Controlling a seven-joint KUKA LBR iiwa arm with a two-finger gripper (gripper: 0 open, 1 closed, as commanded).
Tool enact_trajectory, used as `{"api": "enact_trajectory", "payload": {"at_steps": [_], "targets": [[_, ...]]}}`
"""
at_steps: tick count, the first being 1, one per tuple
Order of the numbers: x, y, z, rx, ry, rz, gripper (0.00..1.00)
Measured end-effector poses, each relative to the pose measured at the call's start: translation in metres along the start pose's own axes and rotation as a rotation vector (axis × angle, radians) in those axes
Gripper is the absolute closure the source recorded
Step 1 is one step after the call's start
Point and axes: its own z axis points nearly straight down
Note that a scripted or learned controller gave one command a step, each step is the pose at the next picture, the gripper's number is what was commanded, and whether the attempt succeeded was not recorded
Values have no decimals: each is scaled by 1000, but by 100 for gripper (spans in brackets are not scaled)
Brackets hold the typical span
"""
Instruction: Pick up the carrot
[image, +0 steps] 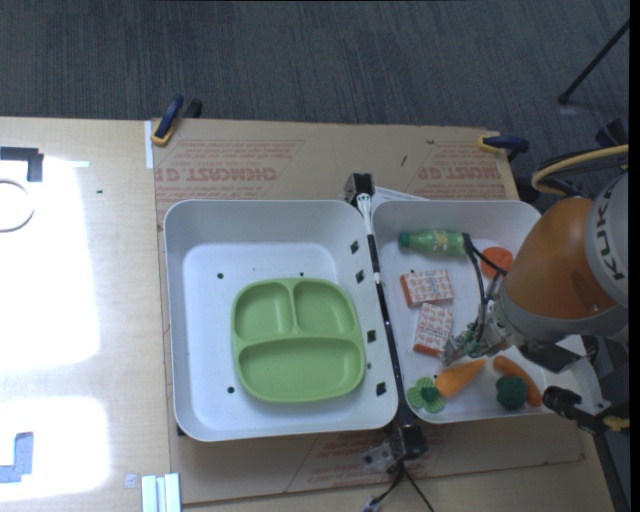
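On the desk (90, 300), a pale wooden surface partly covered by a sheet of brown printed cardboard (230, 165), two shallow white plastic bins sit side by side, touching along their inner walls. Inside the left bin (190, 330) lies a light green plastic plate (297, 340) divided into three compartments, resting near the middle of that bin's floor. Over in the right bin (400, 212), toward the desk's right edge, several small toy foods are scattered: a green plastic bottle (432, 240) lies on its side near the far wall, two small red-and-white printed packets (427, 287) (433, 328) lie one below the other in the bin's middle, and a round orange-red piece (497, 260) sits partly behind the arm. Near that bin's front wall lies the orange toy carrot with a green leafy top (455, 381), its leaves pointing toward the front left corner of the bin and its orange body angled up to the right. A second orange and dark green vegetable toy (514, 386) rests just to its right. Reaching in from the right, the grey arm with the orange band (555, 270) hangs over the right bin, and its two-finger gripper (468, 345) sits just above the carrot's orange end, beside the lower packet. Its fingers look slightly apart, with nothing visibly clamped between them; the carrot rests on the bin floor.
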Motion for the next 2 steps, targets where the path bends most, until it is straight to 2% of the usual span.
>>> {"api": "enact_trajectory", "payload": {"at_steps": [1, 2], "targets": [[49, 17, -90, 2, 0, 21, 100], [49, 17, -90, 2, 1, 20, 0]]}}
